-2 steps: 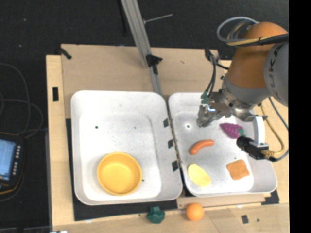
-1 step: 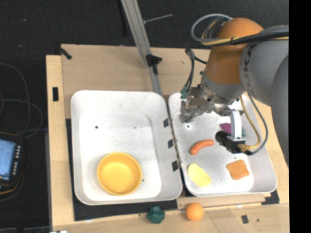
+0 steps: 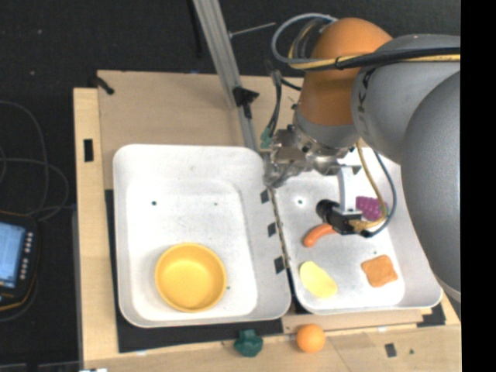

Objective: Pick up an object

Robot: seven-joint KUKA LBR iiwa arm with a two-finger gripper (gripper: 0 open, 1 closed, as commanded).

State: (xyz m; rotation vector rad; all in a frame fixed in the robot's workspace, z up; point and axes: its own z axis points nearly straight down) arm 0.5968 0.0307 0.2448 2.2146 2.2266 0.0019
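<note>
Nothing looks lifted yet to me: the tool [image 3: 275,170] hangs over the right bin's [image 3: 349,254] far-left corner, spread or pressed together I cannot tell, and the orange carrot-shaped piece [image 3: 312,236] lies untouched nearby.

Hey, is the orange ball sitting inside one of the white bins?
No, the orange ball lies on the bench, just outside the near rim of the view's right-hand bin.

You see a yellow bowl [image 3: 190,276] that looks like smooth, shiny plastic. The white bin [image 3: 132,200] under it and the other bin [image 3: 353,297] look smooth and dull. The bench [image 3: 155,103] looks like pale, matt wood. The grey arm [image 3: 418,99] shines softly.
</note>
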